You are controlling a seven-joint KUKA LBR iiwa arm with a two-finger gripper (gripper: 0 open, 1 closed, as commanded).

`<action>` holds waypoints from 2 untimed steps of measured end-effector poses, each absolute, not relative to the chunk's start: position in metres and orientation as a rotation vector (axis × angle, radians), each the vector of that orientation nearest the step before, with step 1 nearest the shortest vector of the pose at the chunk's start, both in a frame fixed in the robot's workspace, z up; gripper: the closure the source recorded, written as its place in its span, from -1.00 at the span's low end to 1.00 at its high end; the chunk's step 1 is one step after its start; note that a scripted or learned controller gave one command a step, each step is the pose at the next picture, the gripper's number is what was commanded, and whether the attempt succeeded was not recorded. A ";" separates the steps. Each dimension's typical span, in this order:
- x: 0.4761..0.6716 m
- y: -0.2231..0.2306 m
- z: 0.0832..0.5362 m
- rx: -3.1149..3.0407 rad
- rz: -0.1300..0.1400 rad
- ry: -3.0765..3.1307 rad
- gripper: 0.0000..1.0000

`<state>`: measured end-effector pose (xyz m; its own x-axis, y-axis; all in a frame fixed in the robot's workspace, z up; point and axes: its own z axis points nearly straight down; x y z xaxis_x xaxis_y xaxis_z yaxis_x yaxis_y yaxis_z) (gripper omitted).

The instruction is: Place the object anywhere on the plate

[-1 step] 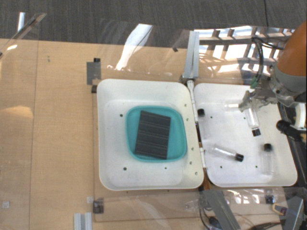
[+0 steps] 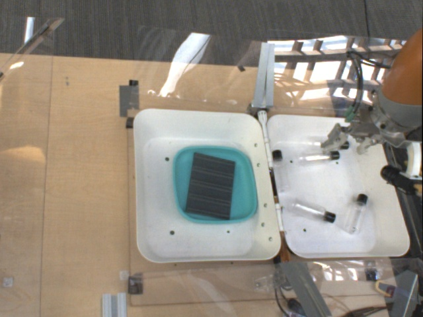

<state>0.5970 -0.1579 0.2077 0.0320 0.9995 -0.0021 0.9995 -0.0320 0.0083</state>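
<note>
The gripper [image 2: 338, 137] hangs over the far side of the right bin [image 2: 396, 243]. A clear vial with a black cap [image 2: 316, 156] lies just left of it, long axis left-right, apparently unheld. Finger spacing cannot be told. The teal plate [image 2: 248, 177] sits in the left bin [image 2: 149, 177].

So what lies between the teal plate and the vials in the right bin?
In the camera view, between the teal plate and the vials: the left bin's white floor and the two bins' adjoining rims.

Bright, even light; glare streaks on clear panel [image 2: 188, 55] up top; sharp focus.
</note>
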 end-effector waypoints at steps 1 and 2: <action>0.578 -0.062 0.185 2.396 0.005 2.029 -1.00; 0.576 0.024 0.185 2.408 0.006 2.015 -1.00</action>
